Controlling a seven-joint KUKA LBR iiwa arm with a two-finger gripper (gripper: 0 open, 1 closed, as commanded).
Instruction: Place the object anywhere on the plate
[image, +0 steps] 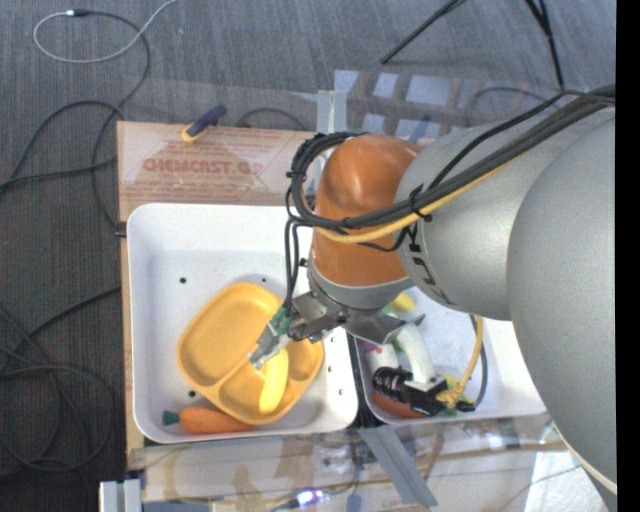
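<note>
Your pincer (270, 345) hangs low over the left bin (170, 250), right above the near-right part of the yellow plate (220, 340). From this angle you cannot tell how wide it stands, or whether it has hold of anything; the orange band and grey wrist crowd in from above.

Just under its tip, look: a brighter yellow piece (273, 388) lies on the plate, in the compartment nearest the camera. It touches the plate's surface and sits close to the pincer's tip; whether the two are in contact is unclear.

The plate lies tilted across the bin's lower half. A carrot (205, 421) lies beside its near edge, on the bin floor.

Over in the right bin (500, 405) you have a white-and-green thing (408, 345) and something red (393, 408), half hidden. Both bins rest on the brown desk (200, 165).
</note>
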